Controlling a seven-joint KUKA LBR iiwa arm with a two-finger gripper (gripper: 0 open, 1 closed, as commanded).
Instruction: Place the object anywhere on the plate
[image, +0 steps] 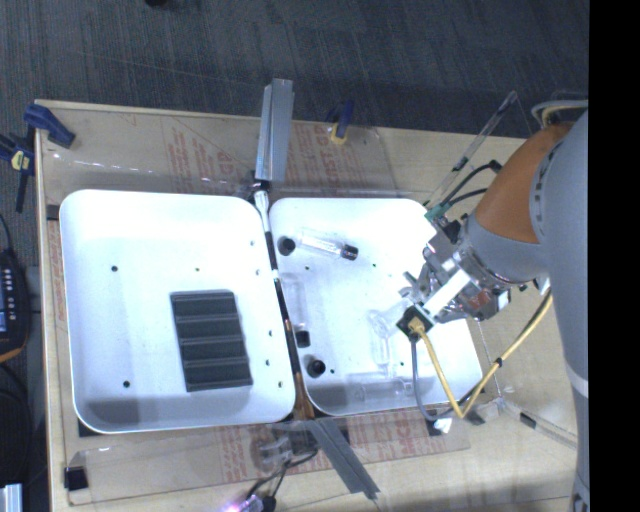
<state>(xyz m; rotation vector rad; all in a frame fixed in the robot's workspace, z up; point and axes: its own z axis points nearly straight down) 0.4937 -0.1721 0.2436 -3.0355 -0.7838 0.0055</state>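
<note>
On the table (150, 150) the two bins sit wall to wall, sharing a middle edge. Left bin (120, 230): dark ribbed plate (210, 340) lies flat, low and right of centre, just short of the front wall, with bare floor to its left and above it. Right bin (340, 290): clear tube (325, 245) with a dark cap lies near the back wall, left of centre, tilted a bit and apart from the walls. Three small dark bits (303, 338) run along that bin's left wall. A faint clear shape (384, 335) lies near the middle-front, can't make out what it is. Arm (520, 230) comes in over the right rim. Claw (415, 295) is over the right bin's right half, well apart from the tube and close to the clear shape. Can't tell if the claw is released or clenched, or whether it touches anything. Open floor between tube and claw.
</note>
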